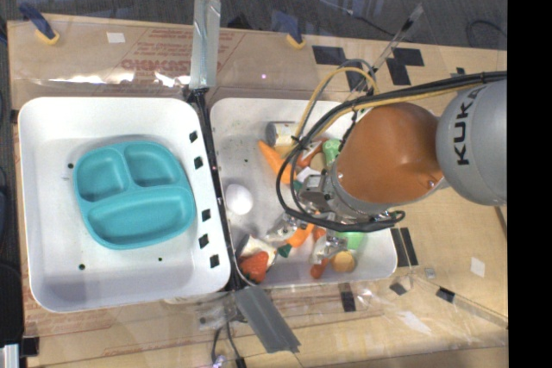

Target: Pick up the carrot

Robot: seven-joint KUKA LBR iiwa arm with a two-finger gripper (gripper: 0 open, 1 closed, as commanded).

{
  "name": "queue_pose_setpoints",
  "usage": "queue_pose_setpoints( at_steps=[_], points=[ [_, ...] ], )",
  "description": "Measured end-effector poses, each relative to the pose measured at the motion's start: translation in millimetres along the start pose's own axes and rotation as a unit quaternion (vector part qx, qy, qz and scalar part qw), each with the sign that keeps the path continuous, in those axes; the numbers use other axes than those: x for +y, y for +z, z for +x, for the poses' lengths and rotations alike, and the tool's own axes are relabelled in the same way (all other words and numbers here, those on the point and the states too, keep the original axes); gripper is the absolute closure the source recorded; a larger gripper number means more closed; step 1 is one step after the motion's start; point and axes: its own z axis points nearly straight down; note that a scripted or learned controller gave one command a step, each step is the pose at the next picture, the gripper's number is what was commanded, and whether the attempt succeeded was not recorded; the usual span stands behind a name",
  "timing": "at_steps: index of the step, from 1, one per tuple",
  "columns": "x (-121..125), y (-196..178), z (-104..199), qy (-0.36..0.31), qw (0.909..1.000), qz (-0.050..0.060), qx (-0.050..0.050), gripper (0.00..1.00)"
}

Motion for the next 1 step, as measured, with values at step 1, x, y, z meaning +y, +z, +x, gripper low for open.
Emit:
queue_pose_setpoints(
  at_steps=[1],
  points=[
    [-1.0, 21.6, 22.6, -0.081, 0.9967, -0.005, 0.001, 0.00]
  ],
)
